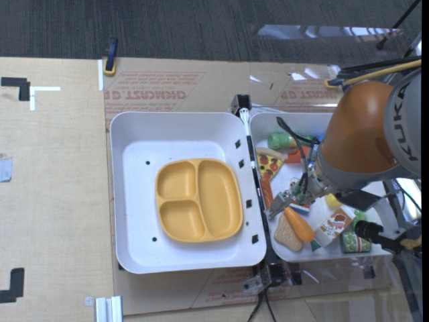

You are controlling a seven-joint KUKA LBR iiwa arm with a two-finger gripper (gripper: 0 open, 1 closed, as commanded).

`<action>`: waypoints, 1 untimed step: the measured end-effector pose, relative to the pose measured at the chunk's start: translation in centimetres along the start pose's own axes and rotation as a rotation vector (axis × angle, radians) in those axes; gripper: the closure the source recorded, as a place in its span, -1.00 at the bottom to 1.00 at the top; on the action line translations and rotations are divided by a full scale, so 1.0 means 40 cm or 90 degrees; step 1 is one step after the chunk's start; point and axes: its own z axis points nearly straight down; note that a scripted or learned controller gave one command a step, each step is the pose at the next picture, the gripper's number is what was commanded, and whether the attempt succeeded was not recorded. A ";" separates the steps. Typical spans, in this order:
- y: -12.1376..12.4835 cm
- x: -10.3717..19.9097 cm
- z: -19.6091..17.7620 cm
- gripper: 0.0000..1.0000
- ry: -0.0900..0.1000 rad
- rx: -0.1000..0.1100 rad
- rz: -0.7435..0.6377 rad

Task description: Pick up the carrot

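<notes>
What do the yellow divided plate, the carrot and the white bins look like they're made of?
The yellow divided plate looks like moulded plastic with a matte finish: one even colour, rounded compartment walls. The carrot seems to be a plastic toy: flat uniform orange, smooth surface. The white bins look like thin glossy plastic, with soft highlights along the rims.

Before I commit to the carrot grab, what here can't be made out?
- Gripper: small and dark beside the carrot; whether it grips anything is unreadable.
- Right bin: its far right part is hidden under the arm.
- Green item: partly covered by the arm, so its kind is unclear.
</notes>
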 end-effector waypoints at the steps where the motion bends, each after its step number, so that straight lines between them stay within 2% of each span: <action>1: 0.000 0.000 0.000 -1.00 0.000 0.000 0.000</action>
